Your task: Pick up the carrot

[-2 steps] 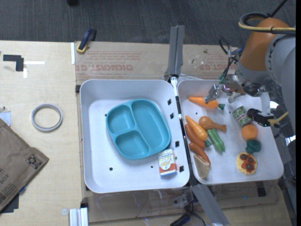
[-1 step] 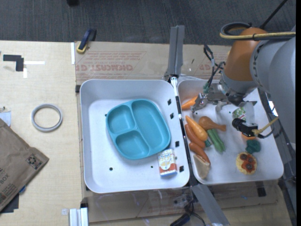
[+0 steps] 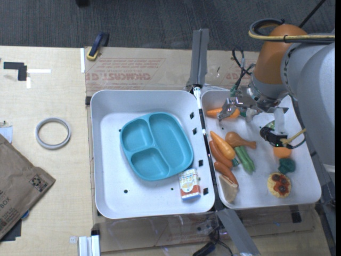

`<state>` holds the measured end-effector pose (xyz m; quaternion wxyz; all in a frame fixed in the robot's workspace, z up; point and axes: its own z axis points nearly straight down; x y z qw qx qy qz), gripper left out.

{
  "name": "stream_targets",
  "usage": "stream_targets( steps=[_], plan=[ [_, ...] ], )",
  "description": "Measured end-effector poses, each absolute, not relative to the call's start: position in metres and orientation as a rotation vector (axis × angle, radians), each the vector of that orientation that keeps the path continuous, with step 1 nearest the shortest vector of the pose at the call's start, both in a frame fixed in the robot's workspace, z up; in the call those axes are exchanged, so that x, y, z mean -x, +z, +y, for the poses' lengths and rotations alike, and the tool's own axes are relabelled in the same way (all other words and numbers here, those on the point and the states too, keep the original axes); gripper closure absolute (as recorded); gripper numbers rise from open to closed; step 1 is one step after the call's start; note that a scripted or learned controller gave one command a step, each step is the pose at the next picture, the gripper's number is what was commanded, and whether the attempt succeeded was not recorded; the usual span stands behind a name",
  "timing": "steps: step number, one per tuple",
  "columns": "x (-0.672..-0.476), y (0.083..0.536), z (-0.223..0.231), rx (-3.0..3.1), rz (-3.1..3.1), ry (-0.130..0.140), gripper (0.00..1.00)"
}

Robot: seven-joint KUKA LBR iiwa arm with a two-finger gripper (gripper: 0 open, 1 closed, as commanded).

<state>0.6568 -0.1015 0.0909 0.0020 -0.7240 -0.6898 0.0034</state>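
Note:
An orange tapered carrot (image 3: 221,145) lies along the left wall of the right bin (image 3: 309,191), pointing toward the back. A smaller orange piece (image 3: 214,112) lies at the bin's back left corner. My gripper (image 3: 231,111) hangs low right beside that smaller piece, at its right end, and it may be touching it. The gripper is well behind the long carrot.
Around the carrot lie a brown drumstick (image 3: 241,140), a green vegetable (image 3: 245,159), a hot dog (image 3: 224,170) and a bread slice (image 3: 229,189). A pizza (image 3: 279,184) and a teal item (image 3: 286,165) sit at the right. The left bin holds a blue divided plate (image 3: 157,145) and a small carton (image 3: 189,185).

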Motion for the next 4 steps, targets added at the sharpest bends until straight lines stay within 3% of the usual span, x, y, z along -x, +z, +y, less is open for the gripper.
stream_targets(
  steps=[1, 2, 3, 4],
  plan=[
    [-0.655, 0.099, -0.104, 2.271, -2.162, 0.021, 1.00],
    [-0.655, 0.099, -0.104, 2.270, -2.163, 0.022, 0.00],
    [-0.603, 0.102, -0.102, 2.278, -2.163, 0.002, 0.00],
    [-0.651, 0.089, -0.099, 2.403, -2.013, 0.023, 0.00]
  ],
)
